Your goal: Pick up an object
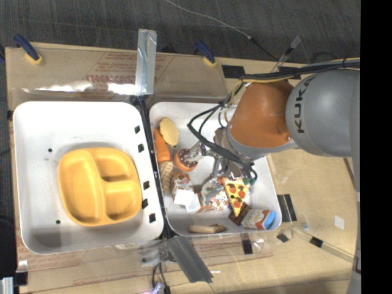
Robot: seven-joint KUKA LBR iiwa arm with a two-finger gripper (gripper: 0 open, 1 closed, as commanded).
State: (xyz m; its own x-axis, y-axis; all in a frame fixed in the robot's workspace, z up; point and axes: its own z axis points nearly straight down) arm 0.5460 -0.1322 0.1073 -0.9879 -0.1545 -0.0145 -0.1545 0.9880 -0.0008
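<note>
My gripper (224,171) hangs low over the middle of the right bin (269,188), under the orange wrist band (260,115). Directly around it lie a pizza slice (236,192), a colourful packet (212,197) and a sprinkled donut (184,159). Whether the gripper touches any of them is hidden by the wrist. Along the bin's left side lie a pale bread roll (168,131), an orange carrot (161,147) and a waffle cone (168,176).
The right bin's front part holds a white cube (184,199), a brown bar (239,213), a small carton (260,219) and a tan stick (206,228). A yellow compartment tray (98,184) lies in the left bin (37,133). Cables loop beside the wrist.
</note>
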